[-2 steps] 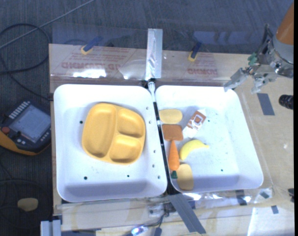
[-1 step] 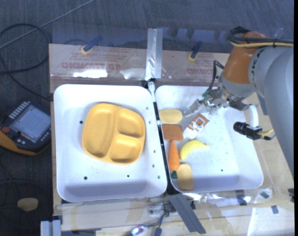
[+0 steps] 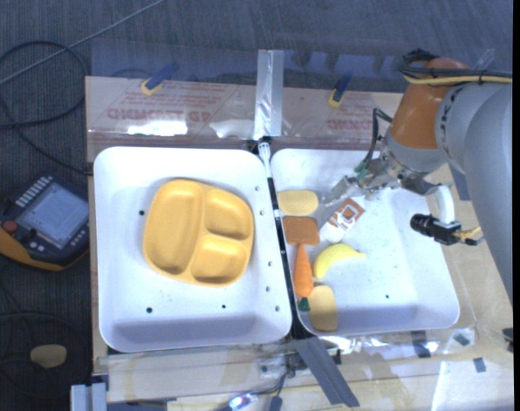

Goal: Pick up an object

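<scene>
Yellow banana (image 3: 335, 258) lies in the right bin (image 3: 414, 302) beside a carrot (image 3: 302, 271); the claw (image 3: 352, 197) hangs above a small packet (image 3: 345, 217), its grip state unclear.

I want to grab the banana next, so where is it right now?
The banana lies in the right bin, near its left side, just right of the carrot and below the small packet.
</scene>
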Motion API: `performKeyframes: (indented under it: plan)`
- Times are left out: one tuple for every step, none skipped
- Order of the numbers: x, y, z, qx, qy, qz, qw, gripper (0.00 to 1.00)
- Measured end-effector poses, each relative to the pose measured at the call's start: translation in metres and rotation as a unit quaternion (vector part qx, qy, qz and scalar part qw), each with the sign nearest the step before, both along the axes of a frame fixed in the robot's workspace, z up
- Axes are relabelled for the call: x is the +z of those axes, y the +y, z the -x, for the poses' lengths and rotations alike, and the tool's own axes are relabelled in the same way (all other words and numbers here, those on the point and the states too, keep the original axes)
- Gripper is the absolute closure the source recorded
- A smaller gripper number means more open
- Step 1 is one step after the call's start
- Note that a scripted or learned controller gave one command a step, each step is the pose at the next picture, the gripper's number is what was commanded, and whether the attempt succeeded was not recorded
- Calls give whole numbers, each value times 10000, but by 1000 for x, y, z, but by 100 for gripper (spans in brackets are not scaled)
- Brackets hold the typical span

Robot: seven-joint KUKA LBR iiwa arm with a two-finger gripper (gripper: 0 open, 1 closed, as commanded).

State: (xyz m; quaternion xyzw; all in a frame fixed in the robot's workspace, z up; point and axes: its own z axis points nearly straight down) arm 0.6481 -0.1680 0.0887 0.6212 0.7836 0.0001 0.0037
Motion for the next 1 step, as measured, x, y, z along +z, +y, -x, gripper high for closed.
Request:
performKeyframes:
  plan:
    - [38, 11, -20, 666, 31, 2, 9978, 0]
